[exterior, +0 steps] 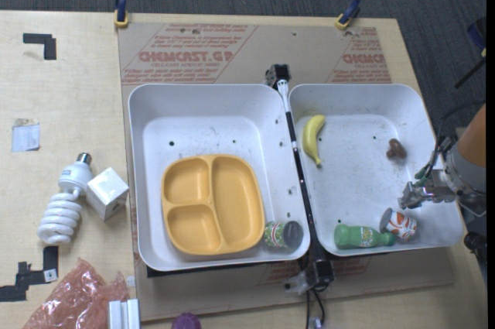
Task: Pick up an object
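Near the right bin's [363, 99] front right corner, the gripper [418, 194] hovers just above a small red-and-white object [400, 224], which sits just below and slightly left of the jaws. Whether the jaws are open or closed I cannot tell. A green bottle [362, 236] lies just left of that object, its long axis along the bin's front wall.

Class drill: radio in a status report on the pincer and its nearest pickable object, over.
Pincer low in right bin, holding nothing. Red-and-white item just below it, untouched. Green bottle beside that item.
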### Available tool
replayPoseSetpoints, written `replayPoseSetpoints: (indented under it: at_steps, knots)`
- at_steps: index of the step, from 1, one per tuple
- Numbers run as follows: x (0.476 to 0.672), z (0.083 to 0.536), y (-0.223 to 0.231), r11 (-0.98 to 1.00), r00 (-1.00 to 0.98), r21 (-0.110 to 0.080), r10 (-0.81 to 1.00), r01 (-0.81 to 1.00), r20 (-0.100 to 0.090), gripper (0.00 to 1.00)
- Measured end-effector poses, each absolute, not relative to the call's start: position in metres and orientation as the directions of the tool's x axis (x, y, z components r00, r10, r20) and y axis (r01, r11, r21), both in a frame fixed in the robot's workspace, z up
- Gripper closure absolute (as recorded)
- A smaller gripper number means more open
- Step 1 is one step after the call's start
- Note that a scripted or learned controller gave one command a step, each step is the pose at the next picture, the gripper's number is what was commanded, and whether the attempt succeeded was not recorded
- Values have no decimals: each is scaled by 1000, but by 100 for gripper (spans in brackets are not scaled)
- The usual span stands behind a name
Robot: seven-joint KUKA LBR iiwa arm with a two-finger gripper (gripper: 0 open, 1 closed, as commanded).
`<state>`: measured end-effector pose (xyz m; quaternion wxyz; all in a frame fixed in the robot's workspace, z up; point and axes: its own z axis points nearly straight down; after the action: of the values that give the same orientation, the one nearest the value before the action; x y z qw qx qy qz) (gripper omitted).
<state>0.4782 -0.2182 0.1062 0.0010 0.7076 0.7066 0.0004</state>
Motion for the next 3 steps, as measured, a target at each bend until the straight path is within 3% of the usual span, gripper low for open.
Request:
replayPoseSetpoints:
  at_steps: [1,3]
  knots:
    - [478,106,-218,-1,1,2,1000,1000,0,0]
    - [638,94,-215,6,-6,4,1000,1000,4,0]
